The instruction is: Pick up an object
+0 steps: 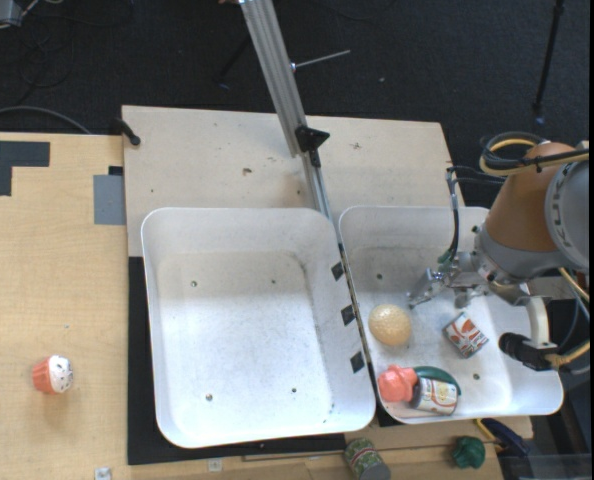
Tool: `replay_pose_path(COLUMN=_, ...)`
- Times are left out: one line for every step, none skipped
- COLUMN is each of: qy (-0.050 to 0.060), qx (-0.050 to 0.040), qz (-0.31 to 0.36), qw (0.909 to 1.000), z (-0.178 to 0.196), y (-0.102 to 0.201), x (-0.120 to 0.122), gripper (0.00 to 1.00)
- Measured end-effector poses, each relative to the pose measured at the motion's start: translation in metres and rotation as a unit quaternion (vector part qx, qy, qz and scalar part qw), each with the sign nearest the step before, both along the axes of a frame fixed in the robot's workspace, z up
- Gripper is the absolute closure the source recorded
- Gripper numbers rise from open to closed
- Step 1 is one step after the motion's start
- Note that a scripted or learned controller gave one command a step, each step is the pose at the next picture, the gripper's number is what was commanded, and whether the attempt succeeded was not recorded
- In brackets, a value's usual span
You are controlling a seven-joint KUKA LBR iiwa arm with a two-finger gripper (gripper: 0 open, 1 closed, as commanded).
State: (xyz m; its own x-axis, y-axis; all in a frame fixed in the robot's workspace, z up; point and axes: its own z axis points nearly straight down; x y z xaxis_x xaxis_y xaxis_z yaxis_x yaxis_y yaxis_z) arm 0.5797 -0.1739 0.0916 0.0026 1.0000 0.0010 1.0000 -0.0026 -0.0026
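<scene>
My jaws [439, 280] hang low over the right bin [537, 400], near its middle. They are too small and too tangled in metal linkage for me to tell whether they stand open or closed. Nothing shows between them.

Closest to my jaws, just down and to the left in the view, lies a round tan ball [390, 325] on the bin floor, apart from me. Just below and to the right sits a small red-and-white carton [466, 334], tilted, close beneath my wrist. Further down, near the bin's front rim, a bottle with a red cap and a dark green label [420, 388] lies on its side.

To my left, past the dividing wall with its black clips, is the left bin [177, 238]. A slanted aluminium rail [280, 78] runs up and away from the wall between the bins.

Beyond the front rim, on the tabletop [37, 268], are a dark round can [364, 458] and a green lump [467, 452]. Far to the left, well apart from everything, a small orange-and-white toy [53, 375] rests on the wood.
</scene>
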Motion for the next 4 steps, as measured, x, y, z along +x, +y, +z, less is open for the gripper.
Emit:
replay_pose_path(qy=0.0, qx=0.0003, qz=-0.002, qw=1.0, z=0.01, y=-0.001, x=0.0, gripper=1.0)
replay_pose_path(qy=-0.003, qx=-0.0005, qz=0.002, qw=1.0, z=0.063, y=0.009, x=0.001, gripper=1.0)
replay_pose_path(qy=-0.003, qx=-0.001, qz=0.0, qw=1.0, z=0.11, y=0.001, x=-0.003, gripper=1.0)
replay_pose_path(qy=-0.003, qx=-0.0011, qz=0.002, qw=1.0, z=0.163, y=0.0, x=-0.002, gripper=1.0)
